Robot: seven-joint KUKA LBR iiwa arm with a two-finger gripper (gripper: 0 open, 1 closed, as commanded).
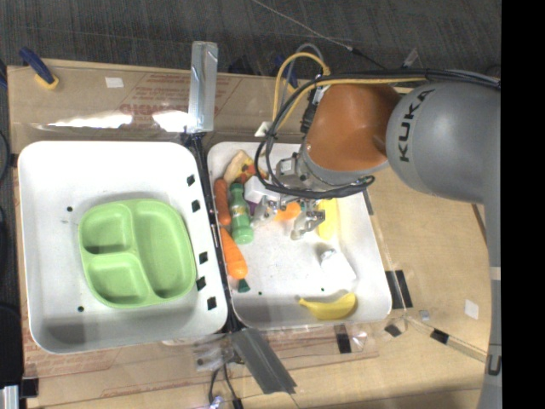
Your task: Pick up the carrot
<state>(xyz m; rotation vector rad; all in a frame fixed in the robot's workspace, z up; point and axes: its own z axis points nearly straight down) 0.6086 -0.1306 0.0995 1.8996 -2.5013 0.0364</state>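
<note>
The carrot [234, 258] is orange with a small green end. It lies lengthwise along the left wall of the right bin [370, 254], pointing toward the front. My gripper [298, 217] hangs under the orange wrist band over the middle of that bin's back half, to the right of the carrot and apart from it. A small orange piece [284, 213] shows right beside the gripper; whether it is held is unclear.
A reddish sausage-like item [221, 199] and a green bottle [241, 221] lie behind the carrot. A banana [329, 306] rests at the front wall and a white object [329, 257] mid-right. The left bin [51, 169] holds a green divided plate [183, 254].
</note>
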